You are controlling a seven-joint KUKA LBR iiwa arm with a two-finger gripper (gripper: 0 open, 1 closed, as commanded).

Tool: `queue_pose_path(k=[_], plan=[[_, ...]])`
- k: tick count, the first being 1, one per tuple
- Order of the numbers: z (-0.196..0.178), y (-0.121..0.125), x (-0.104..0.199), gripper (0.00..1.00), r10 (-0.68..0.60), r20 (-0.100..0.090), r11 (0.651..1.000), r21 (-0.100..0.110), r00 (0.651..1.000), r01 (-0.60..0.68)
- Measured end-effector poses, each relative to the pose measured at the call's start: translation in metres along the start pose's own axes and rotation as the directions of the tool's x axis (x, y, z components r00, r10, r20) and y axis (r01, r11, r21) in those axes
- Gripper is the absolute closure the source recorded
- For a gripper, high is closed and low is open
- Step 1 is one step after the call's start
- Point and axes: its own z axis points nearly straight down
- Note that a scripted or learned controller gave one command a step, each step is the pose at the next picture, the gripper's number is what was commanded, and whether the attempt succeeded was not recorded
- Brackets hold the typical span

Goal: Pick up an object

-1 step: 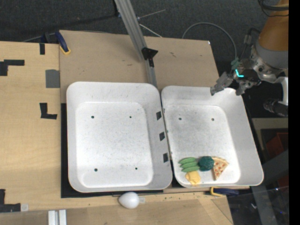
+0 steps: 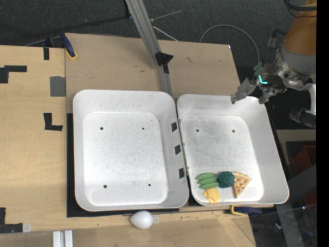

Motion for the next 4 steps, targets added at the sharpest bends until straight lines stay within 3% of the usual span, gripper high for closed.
queue_pose_path(k=[2, 3, 4], plan=[[0.094, -0.01, -0.006, 0.0, 0.001, 0.001, 1.0, 0.006, 1.0, -0.001], [0.145, -0.002, -0.002, 0.0, -0.001, 0.0, 1.0, 0.006, 1.0, 0.001], [0.131, -0.001, -0.002, 1.0, -0.002, 0.001, 1.0, 0.001, 1.0, 0.002]])
